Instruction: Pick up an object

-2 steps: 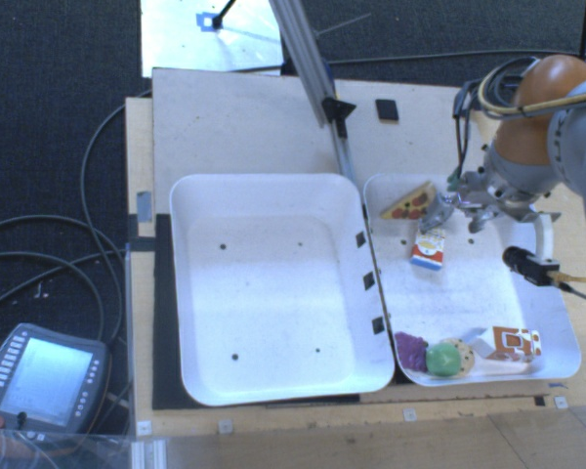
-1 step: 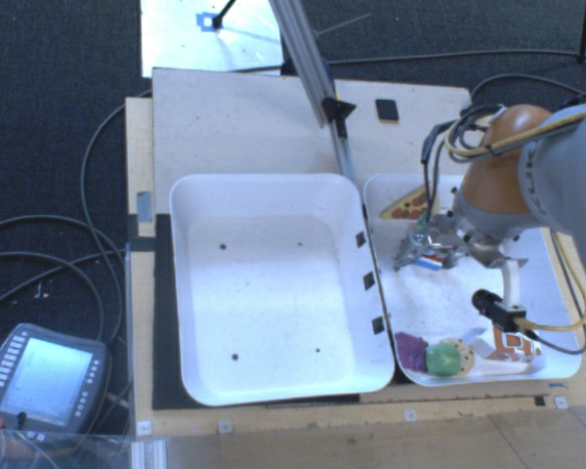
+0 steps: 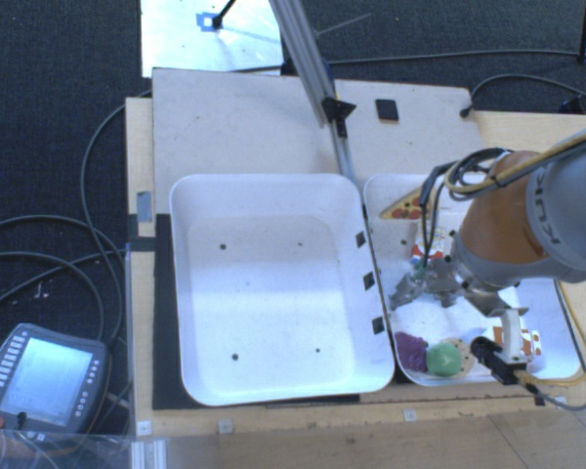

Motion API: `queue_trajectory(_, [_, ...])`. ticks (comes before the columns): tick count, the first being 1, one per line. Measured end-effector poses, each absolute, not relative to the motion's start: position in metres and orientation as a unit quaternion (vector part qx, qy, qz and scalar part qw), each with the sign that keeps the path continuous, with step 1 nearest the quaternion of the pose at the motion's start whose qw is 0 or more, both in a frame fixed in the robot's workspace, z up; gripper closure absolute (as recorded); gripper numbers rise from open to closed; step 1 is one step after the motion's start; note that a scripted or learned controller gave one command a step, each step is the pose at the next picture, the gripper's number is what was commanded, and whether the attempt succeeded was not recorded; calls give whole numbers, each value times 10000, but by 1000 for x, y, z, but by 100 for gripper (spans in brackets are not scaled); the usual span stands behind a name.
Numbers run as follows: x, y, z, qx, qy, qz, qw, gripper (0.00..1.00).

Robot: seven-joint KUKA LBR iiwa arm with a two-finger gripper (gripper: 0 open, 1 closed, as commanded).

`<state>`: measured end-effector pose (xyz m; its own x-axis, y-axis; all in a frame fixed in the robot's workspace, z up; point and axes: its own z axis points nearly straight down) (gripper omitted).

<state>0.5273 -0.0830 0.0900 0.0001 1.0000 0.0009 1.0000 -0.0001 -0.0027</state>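
My gripper (image 3: 411,288) hangs low over the left part of the right bin (image 3: 566,332), close to the divider between the bins. The arm's grey and orange wrist (image 3: 498,233) covers the middle of that bin. A purple object (image 3: 410,344) and a green ball (image 3: 444,360) lie at the bin's front edge, just below the gripper. A yellow and red wedge (image 3: 404,206) lies at the back of the bin. A small red and white item (image 3: 420,255) peeks out just behind the gripper. An orange and white piece (image 3: 525,341) lies at the front right.
The left bin (image 3: 190,262) stands beside the right one, its right wall next to the gripper. A metal pole (image 3: 308,52) slants up from behind the bins. Cables loop around the wrist. A teach pendant (image 3: 39,374) lies on the floor at the lower left.
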Motion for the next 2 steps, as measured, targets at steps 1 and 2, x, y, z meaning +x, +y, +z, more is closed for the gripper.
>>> queue_trajectory(1, [558, -162, 91, -7086, -7056, 4, -12, 0])
queue_trajectory(2, [484, -175, 90, -7083, -7059, 6, 2, 0])
